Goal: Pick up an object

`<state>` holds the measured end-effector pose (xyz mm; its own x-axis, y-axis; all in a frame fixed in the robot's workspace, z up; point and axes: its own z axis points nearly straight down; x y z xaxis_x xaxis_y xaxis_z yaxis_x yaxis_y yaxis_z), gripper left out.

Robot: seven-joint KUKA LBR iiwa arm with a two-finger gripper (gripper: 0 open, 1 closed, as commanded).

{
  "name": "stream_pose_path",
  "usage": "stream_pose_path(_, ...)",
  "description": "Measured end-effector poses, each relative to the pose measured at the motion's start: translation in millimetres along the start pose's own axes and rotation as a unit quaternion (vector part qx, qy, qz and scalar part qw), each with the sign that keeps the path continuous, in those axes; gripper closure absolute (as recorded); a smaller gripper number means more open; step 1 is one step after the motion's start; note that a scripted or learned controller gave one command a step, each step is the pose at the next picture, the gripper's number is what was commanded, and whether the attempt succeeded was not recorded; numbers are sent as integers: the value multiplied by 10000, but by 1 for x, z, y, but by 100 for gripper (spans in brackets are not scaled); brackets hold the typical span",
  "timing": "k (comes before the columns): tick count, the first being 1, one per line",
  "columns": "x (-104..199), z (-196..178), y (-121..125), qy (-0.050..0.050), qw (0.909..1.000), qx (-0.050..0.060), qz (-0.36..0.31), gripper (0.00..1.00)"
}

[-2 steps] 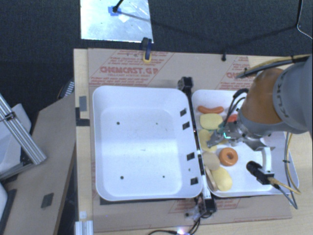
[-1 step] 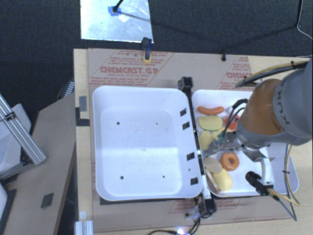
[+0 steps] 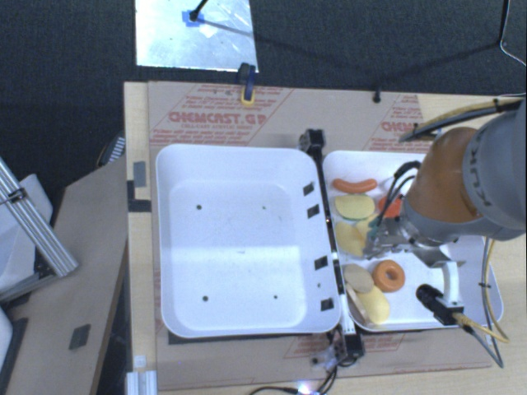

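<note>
My gripper (image 3: 377, 241) hangs low over the right bin (image 3: 469, 315), near its left wall; whether it is closed, I cannot tell. A toy doughnut (image 3: 389, 276) lies just beside it. It looks light, rigid, slippery; grip across its ring.

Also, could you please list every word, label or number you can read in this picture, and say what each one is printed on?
"CHEMCAST G P": red print on the brown protective sheet behind the left white bin.
"CHEMC...": the same red print on that sheet behind the right white bin, cut off by the grey and orange arm.
Fainter red lines around both logos: too small to read.
Red print on the sheet's front edge: blurred, unreadable.
</note>
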<state>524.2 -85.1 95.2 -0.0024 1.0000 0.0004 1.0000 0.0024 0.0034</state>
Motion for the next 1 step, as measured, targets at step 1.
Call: stream_pose_path(1, -2, 11, -39, 1, 10000, 19, 13, 100)
